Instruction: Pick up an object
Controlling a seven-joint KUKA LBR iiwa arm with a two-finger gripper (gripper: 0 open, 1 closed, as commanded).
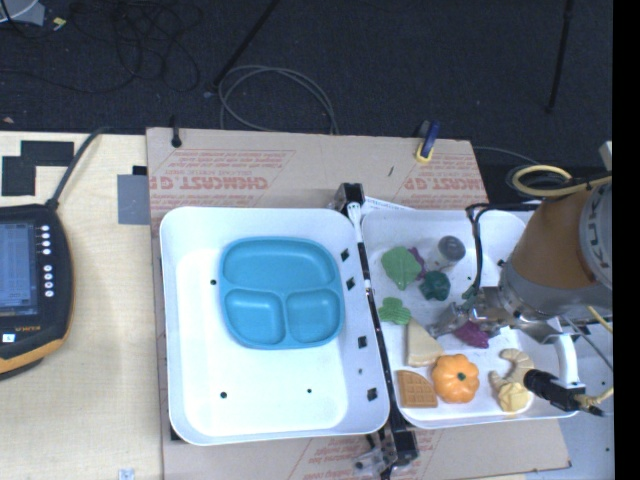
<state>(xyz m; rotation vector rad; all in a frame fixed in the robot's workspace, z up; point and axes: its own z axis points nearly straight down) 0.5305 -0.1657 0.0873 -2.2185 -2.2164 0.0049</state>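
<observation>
So the desk (90, 168) is pale wood with a sheet of printed cardboard (300, 168) on it, and the floor behind is dark with loose cables (270, 88). A teach pendant (25, 283) sits far left of the pincer (462, 318).

Count: two white bins, one blue tray, one pumpkin, two green pieces, one dark teal piece, one purple piece, one cracker, one wedge, one grey cap.

Left bin (190, 388) holds just the blue tray (280, 293), well left of the pincer. Right bin (500, 230) has the pincer down among the toys: purple piece (472, 336) right at it, teal piece (434, 286) and grey cap (451, 249) just above, green pieces (401, 266) (394, 311) to its left, wedge (421, 346), cracker (416, 389) and pumpkin (455, 379) below it.

Can't tell if the pincer's shut or not.
</observation>
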